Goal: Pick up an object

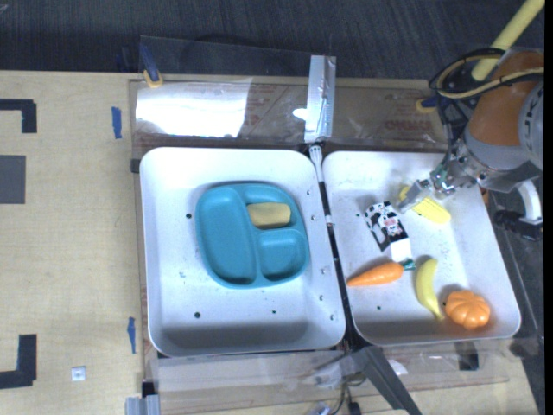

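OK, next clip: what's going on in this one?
A grey arm with an orange band reaches in from the right, its gripper low over the right white bin, next to a flat yellow piece. Nothing is visibly held. That bin also holds an orange carrot, a yellow banana, an orange pumpkin and a black-and-white carton. The left white bin holds a blue divided tray.

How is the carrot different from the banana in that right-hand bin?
The carrot is orange with a green tip, while the banana is yellow. The carrot lies roughly crosswise, pointing toward the left bin; the banana runs up and down the view, curving toward the pumpkin. The carrot tapers straight, whereas the banana is bent. Both look like toy food and lie in the right bin, near each other.
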You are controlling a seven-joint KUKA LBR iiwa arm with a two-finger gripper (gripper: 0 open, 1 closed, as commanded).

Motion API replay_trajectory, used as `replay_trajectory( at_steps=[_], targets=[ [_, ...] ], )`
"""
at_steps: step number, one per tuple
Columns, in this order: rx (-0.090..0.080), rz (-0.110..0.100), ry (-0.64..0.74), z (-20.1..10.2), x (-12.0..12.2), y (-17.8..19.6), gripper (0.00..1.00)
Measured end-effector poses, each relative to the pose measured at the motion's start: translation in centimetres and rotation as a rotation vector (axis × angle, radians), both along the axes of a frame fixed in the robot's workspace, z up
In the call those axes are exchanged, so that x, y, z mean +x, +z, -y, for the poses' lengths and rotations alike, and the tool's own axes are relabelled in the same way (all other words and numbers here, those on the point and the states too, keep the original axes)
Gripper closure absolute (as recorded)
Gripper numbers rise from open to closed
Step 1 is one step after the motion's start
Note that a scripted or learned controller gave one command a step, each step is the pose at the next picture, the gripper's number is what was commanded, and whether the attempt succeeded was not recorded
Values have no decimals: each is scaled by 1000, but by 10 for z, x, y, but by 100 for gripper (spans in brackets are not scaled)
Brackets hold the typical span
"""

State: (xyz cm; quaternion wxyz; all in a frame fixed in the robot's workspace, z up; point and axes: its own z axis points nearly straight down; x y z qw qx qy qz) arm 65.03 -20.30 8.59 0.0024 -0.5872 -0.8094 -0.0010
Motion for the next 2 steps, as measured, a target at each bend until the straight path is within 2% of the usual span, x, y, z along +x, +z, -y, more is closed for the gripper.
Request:
replay_trajectory(
  at_steps=[1, 2],
  targets=[
    [-3, 8, 1, 0, 2, 13, 100],
    [-4, 17, -28, -81, 21, 119, 100]
  ],
)
